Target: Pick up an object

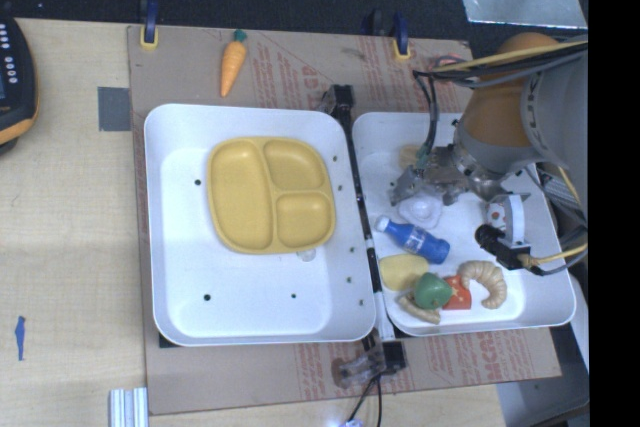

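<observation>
My gripper (422,187) reaches down into the right bin (545,315), in its upper middle. A small clear, pale object (421,211) lies right beneath it; I cannot tell whether they touch. Just in front lies a blue bottle (414,237) on its side. Along the bin's front edge sit a yellow piece (398,269), a green pepper (432,290), a red piece (458,292) and a tan croissant (485,281). The arm's grey and orange wrist (500,115) hides the bin's back right part.
The left bin (180,305) holds a yellow divided plate (270,193). A toy carrot (232,63) lies on the board behind that bin. A black and orange device (12,80) sits at the far left. Cables (535,260) hang by the right bin's right wall.
</observation>
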You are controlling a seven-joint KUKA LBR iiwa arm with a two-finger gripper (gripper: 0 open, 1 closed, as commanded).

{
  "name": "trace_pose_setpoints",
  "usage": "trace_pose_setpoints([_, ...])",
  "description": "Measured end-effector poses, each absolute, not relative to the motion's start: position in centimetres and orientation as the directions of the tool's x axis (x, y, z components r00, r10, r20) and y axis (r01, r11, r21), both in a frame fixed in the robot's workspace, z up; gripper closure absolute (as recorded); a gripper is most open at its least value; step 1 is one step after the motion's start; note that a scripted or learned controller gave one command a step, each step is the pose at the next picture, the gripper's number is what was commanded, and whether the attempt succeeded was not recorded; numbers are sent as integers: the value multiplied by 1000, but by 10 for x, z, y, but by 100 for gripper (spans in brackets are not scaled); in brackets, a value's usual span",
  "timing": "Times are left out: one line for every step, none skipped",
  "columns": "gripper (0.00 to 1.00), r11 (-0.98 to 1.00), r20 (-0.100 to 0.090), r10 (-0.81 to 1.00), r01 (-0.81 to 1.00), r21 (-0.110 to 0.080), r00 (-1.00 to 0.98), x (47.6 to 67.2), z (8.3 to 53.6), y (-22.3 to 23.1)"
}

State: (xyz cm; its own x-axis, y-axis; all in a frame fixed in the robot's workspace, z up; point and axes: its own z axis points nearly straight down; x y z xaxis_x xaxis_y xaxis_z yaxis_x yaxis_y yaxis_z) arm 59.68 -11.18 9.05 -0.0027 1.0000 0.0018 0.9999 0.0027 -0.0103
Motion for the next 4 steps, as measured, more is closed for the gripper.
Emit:
trace_pose_setpoints([0,1,-1,1000,1000,-15,-1,654,89,-100])
trace_pose_setpoints([0,3,-1,1000,1000,-1,-3,657,92,-111])
trace_pose_setpoints([0,7,0,1000,1000,-5,-7,656,92,-92])
trace_pose_setpoints([100,9,-1,1000,1000,-6,-9,656,103,-93])
